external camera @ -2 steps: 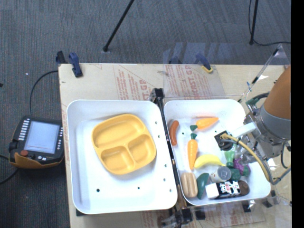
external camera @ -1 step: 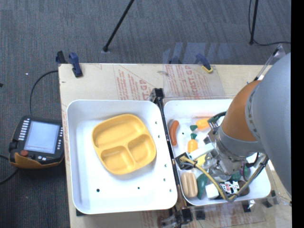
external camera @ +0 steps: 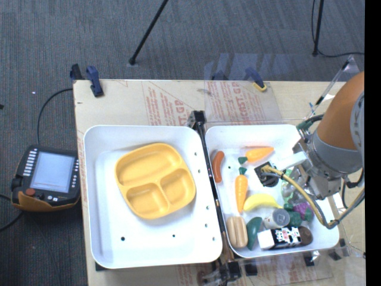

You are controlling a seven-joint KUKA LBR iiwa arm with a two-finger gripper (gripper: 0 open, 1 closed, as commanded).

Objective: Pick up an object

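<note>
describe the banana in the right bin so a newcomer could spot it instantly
Look in the right white bin, the one crowded with toy food. Near its middle, just below the upright orange plastic carrot, lies the small yellow curved plastic banana. It is the only yellow piece there; its neighbours are orange, green or tan.

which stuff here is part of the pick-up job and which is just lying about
For the job: gripper, banana, two carrots, hot dog bun, sausage, all in the right bin.

Lying about: yellow divided plate in the left bin, teach pendant, blue clamp.
</note>
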